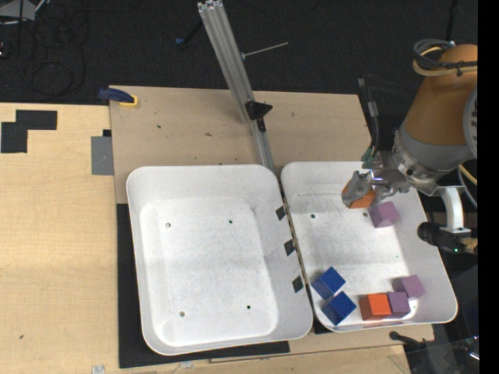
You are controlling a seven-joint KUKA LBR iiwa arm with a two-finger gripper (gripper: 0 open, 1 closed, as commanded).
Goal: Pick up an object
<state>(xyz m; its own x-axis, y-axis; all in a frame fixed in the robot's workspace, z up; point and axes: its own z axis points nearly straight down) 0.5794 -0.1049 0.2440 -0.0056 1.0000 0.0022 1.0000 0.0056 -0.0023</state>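
My gripper (pixel 358 192) hangs over the upper part of the right bin (pixel 343 240), reaching in from the right. A small orange block (pixel 360 202) shows between its fingertips, so it is shut on that block. Just right of it a purple block (pixel 383 214) lies on the bin floor. Along the bin's near edge lie two blue blocks (pixel 330 280) (pixel 340 308), an orange block (pixel 378 305) and two purple blocks (pixel 398 303) (pixel 411 287).
The left bin (pixel 203 255) stands beside the right one, with black clips along the shared rim (pixel 288 246). A slanted aluminium bar (pixel 234 68) rises behind the bins. The arm's orange wrist band (pixel 440 111) is at the right.
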